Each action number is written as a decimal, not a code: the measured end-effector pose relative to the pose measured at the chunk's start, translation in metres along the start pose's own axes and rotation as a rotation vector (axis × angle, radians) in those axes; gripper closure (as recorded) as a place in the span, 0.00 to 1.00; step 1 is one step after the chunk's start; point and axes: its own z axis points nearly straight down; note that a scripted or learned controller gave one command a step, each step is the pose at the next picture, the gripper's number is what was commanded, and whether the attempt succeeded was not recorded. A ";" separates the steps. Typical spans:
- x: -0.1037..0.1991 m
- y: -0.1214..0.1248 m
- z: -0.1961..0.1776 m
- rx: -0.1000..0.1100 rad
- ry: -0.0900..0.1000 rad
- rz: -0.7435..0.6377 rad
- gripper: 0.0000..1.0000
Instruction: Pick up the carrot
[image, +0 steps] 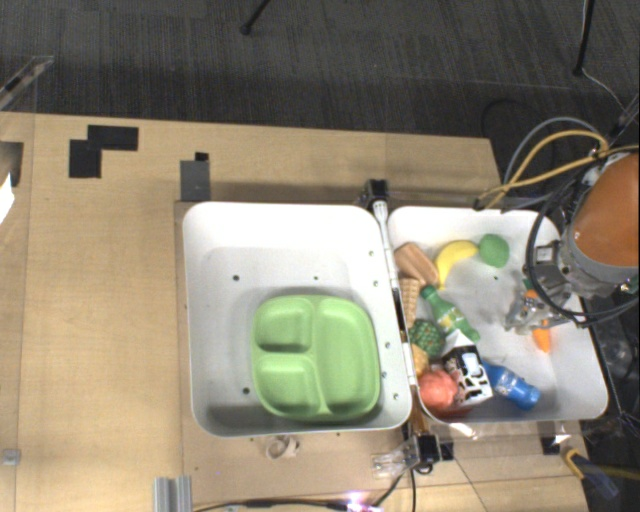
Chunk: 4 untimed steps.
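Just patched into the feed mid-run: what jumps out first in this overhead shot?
The big green divided plate fills the floor of the left bin. The right bin holds a jumble of toy food along its left wall, a yellow banana at the top. The end effector is down by a small orange carrot near the right wall.

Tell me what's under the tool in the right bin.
A small orange piece, likely the carrot, lies on the right bin floor just below the tool. The arm covers anything beneath it.
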 end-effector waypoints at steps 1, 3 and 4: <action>0.000 0.000 0.000 -0.001 -0.001 0.000 0.00; -0.010 -0.011 0.027 -0.026 -0.009 -0.515 0.00; -0.014 -0.011 0.028 -0.027 -0.001 -0.517 0.00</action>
